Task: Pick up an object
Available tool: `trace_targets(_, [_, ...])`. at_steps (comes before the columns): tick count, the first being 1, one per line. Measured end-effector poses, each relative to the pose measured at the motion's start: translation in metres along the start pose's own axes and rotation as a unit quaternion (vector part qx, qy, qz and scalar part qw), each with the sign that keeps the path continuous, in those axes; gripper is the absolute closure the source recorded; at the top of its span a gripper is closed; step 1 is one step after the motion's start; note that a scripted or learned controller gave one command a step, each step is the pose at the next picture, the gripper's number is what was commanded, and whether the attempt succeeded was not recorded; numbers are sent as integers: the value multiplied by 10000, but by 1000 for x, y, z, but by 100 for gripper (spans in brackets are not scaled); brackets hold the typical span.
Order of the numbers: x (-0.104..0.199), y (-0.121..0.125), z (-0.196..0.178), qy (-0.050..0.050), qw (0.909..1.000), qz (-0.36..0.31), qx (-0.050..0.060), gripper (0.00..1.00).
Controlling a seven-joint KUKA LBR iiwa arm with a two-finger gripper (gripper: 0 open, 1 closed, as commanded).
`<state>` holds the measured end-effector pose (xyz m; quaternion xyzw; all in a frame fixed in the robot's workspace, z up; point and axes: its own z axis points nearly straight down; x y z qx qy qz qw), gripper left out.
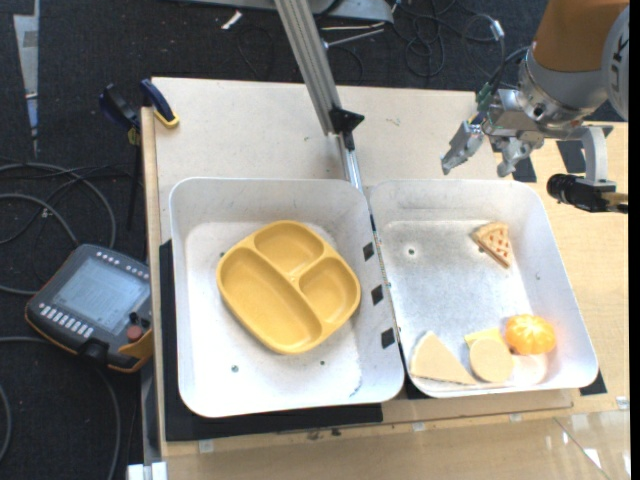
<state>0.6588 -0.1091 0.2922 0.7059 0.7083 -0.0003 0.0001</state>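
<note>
My gripper hangs above the far rim of the right bin, its two grey fingers spread open with nothing between them. In that bin a pizza-slice toy lies near the far right, below the gripper. An orange sits at the near right. Beside it lie a pale round slice and a pale wedge along the near wall.
The left bin holds a yellow divided plate. A slanted metal pole comes down between the two bins at the back. A teach pendant lies on the floor to the left.
</note>
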Motion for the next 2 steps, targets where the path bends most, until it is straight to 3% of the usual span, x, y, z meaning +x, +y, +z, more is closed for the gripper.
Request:
trace_targets(1, [0, 0, 0, -1, 10000, -1, 1, 0])
trace_targets(2, [3, 10, 51, -1, 10000, -2, 19, 0])
